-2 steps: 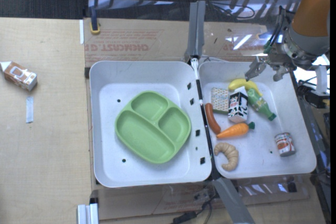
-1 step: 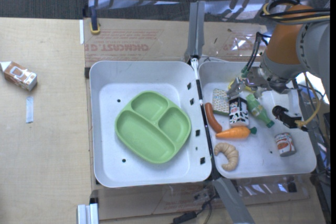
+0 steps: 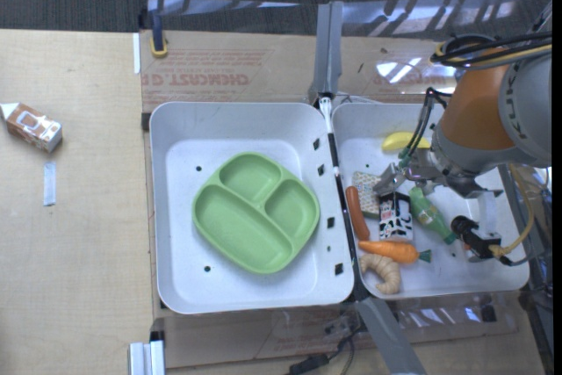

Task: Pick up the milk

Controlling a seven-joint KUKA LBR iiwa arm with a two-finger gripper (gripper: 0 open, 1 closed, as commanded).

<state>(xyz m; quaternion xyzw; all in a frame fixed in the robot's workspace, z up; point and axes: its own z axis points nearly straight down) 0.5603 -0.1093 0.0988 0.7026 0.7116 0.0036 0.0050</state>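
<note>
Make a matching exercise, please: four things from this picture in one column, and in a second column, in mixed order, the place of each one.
Things:
1. green divided plate
2. carrot
3. small carton
4. banana

Places:
a. on the bench, outside both bins, far left
b. in the left bin
c. near the back of the right bin, under the arm
d. near the front of the right bin, just below the milk

Pairs: 1-b, 2-d, 3-a, 4-c

Gripper (image 3: 392,185) just above milk (image 3: 395,218) in right bin (image 3: 518,277)
</note>
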